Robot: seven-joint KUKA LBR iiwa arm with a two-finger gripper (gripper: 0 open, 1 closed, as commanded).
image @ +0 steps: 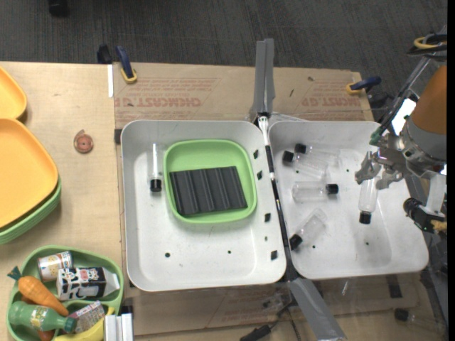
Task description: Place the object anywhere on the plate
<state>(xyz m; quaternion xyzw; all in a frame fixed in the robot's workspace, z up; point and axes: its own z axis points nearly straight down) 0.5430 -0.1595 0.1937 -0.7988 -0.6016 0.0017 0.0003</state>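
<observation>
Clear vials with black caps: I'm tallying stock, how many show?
5. One vial lies in the left bin, left of the green plate. In the right bin: upper left, middle, lower left, and one below the pincer. The arm may hide others.

Robotics lab: clamped cardboard bench, white bins, carpet

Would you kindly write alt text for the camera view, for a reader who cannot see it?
The arm's tool hangs over the right bin with a clear vial at its tip, among other vials. In the left bin, a green plate holds a dark ridged block.
</observation>
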